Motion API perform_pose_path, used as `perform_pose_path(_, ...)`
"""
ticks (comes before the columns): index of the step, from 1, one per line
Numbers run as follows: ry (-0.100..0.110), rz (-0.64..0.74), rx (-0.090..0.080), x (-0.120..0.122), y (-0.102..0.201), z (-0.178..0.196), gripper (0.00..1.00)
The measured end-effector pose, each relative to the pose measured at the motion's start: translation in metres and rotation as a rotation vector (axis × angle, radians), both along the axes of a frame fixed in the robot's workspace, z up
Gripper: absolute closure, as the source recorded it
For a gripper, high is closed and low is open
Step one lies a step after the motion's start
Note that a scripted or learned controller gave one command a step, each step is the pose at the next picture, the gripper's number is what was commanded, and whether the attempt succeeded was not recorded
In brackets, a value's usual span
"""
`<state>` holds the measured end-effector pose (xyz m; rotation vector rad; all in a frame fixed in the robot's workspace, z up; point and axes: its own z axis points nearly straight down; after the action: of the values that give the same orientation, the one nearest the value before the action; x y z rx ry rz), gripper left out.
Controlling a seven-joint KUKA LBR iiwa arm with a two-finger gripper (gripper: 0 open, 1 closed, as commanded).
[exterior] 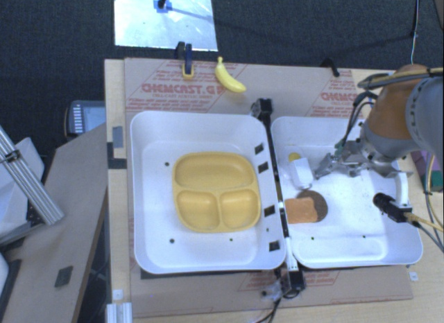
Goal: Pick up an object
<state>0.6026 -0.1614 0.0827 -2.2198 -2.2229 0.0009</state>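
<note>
Cardboard-covered bench (208, 86) with two white bins (149, 176) side by side, a banana (229, 79) behind them.

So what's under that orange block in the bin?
A dark brown round disc peeks out from under the orange block. The block covers the rest of it.

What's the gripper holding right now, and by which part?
Cannot be told. The gripper is low in the right bin, next to a small white object, but the view is too coarse to show anything between its fingers.
</note>
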Motion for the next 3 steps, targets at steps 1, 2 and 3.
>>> perform_pose_path(1, -0.005, 0.000, -0.002, 0.002, -0.001, 0.013, 1.00)
perform_pose_path(2, -0.007, 0.002, -0.002, 0.009, -0.008, 0.062, 1.00)
perform_pose_path(3, -0.008, -0.001, -0.002, 0.002, -0.012, 0.121, 1.00)
